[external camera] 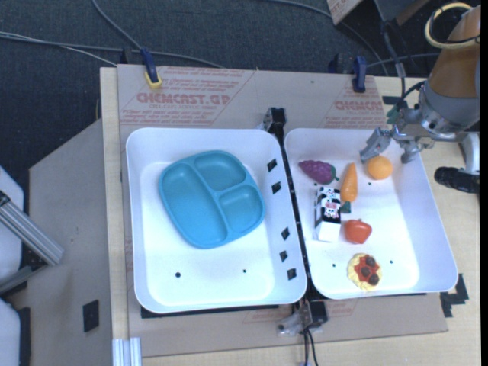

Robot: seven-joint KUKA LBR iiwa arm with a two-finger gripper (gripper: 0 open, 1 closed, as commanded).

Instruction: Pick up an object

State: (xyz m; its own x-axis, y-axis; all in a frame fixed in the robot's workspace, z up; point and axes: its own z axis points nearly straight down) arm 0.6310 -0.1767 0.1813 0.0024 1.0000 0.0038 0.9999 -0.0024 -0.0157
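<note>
Camera view shows two white bins side by side. The left bin point(145, 204) holds a blue plate point(212, 197) with three compartments, lying flat. The right bin point(427, 227) holds the small things, so I think the pick is meant to happen there: a purple grape bunch point(317, 170), a carrot point(349, 182), an orange point(379, 167), a cow-print carton point(329, 213), a tomato point(357, 230) and a small pizza point(365, 270). The gripper point(390, 145) hangs over the far right corner of this bin, with its fingers spread apart, one on each side above the orange. Nothing is between them. The orange lies just below, against the far wall, probably the target because it is nearest.
</note>
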